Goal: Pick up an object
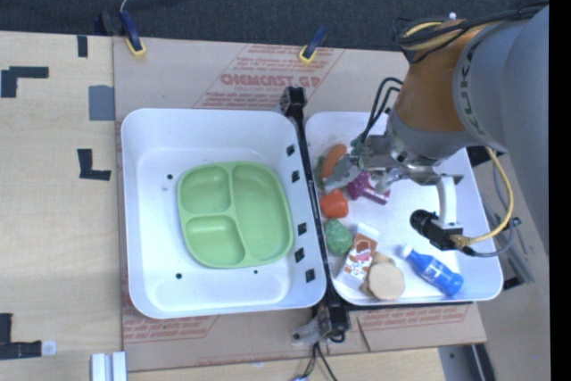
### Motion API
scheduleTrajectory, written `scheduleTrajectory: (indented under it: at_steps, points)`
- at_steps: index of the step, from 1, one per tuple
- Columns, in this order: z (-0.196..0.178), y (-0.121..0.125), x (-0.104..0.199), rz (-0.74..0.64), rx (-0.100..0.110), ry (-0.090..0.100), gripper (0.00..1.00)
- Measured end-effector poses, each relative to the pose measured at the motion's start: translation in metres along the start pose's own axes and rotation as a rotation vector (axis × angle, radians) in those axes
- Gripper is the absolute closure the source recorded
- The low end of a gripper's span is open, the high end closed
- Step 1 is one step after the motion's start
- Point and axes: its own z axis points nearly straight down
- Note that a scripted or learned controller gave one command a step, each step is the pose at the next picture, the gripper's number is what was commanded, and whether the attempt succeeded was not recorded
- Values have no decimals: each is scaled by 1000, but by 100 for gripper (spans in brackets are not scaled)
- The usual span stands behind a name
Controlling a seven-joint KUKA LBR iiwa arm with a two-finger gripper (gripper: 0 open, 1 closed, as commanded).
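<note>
Faintly, red "CHEMCAST GP" lettering (271, 82) marks the cardboard; whether the claw (364, 176) grips anything, I cannot tell.

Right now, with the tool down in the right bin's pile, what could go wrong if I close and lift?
1. The tool sits among closely packed items: the purple piece, an orange item and a red-orange item. It may grab two or knock one aside.
2. It works close to the divider between the bins, so a nudged item or the tool could hit it.
3. The arm hides the fingertips, so a missed grasp may go unnoticed.
</note>
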Motion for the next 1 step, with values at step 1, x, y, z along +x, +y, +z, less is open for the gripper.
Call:
scheduleTrajectory:
  at_steps: [1]
  points:
    - [0, 0, 0, 0, 0, 0, 0]
